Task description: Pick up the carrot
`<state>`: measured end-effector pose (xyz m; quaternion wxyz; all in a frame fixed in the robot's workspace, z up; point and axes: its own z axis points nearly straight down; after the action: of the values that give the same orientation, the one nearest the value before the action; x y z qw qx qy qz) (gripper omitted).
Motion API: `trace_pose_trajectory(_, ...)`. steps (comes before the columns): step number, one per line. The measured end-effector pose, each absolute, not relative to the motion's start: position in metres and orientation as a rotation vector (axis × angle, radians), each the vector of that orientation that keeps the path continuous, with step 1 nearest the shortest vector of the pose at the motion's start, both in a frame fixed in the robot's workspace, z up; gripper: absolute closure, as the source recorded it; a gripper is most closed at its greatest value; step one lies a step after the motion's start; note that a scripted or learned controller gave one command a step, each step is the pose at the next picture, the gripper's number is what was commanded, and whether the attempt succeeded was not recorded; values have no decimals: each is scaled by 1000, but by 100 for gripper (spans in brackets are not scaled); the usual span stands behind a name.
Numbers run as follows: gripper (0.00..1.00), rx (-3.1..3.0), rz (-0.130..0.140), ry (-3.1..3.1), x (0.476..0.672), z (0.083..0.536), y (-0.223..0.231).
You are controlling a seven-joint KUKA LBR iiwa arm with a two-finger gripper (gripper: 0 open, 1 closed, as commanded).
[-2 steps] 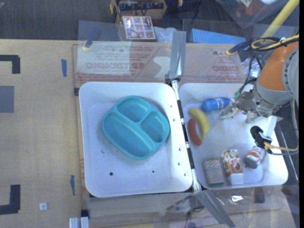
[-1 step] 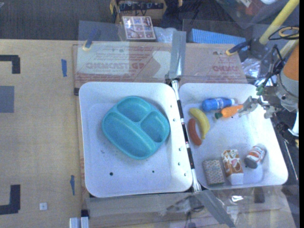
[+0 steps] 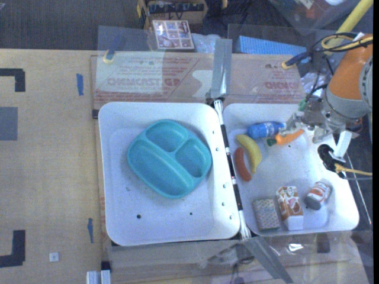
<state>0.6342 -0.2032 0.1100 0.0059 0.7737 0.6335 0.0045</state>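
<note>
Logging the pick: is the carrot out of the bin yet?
Cannot tell. The carrot appears over the right bin's far side, by the gripper; whether it is lifted is unclear.

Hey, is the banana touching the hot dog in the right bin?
Touching. The camera view shows the banana lying against the hot dog, no gap between them.

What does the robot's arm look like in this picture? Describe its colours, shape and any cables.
The arm is rounded, with a broad orange band over a grey shell. Dark cables loop above it beside a yellow tube. Below sits a pale metallic tool with boxy parts.
</note>
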Motion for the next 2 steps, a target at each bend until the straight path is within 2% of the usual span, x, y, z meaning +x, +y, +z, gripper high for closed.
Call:
trace_pose_trajectory(1, 0, 2571, -1, 1797, 657, 99, -193)
trace_pose_trajectory(2, 0, 2725, 13, 1574, 621, 88, -199)
